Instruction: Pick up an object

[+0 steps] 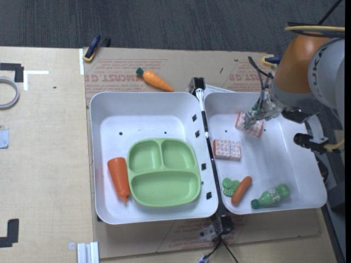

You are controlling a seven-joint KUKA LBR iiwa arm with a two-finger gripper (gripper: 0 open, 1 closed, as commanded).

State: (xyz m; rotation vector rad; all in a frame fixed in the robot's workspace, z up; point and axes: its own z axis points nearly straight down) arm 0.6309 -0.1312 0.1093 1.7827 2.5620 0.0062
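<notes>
2 bins side by side: left bin point(101, 147) holds a divided plate point(163, 173) beside a carrot point(119, 178); right bin point(299, 169) holds a box point(227, 149) centrally, a bottle point(270, 196) near its front edge.

Even bright light, soft shadows, sharp

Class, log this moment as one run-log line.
arm: over right bin | gripper: at small red-white packet | grasp: unconfirmed | left bin: green plate
</notes>
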